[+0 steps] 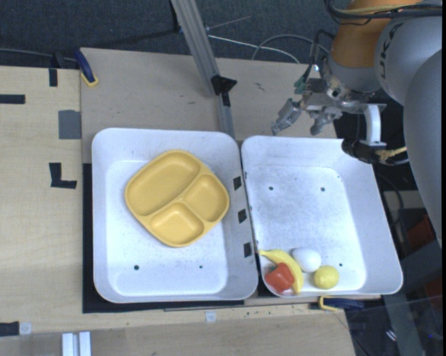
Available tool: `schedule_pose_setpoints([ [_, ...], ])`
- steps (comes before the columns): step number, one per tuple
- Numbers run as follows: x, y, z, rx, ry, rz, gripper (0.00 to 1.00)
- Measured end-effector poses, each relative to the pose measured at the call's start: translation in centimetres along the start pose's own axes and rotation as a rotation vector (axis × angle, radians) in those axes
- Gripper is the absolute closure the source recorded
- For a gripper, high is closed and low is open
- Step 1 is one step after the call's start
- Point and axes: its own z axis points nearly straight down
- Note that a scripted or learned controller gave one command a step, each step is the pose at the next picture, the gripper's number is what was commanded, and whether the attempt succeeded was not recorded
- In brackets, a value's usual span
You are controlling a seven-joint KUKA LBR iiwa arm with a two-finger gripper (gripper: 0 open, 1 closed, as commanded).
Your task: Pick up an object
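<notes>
Your arm reaches in at two o'clock, its hand hanging above the right bin's far rim, fingers spread and pinching nothing. The pickable things huddle at that bin's five o'clock corner: a banana, a red piece that may be a pepper, a smooth white egg, a round lemon. A glossy yellow divided plate lies in the left bin.

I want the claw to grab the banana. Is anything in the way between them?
No. In the camera view, the stretch from the gripper down to the banana holds just bare white floor of the right bin.
</notes>
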Motion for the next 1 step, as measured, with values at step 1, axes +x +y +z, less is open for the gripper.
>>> schedule_pose_setpoints([
  [1, -0.02, -0.01, 0.0, 0.0, 0.0, 0.0, 0.0],
])
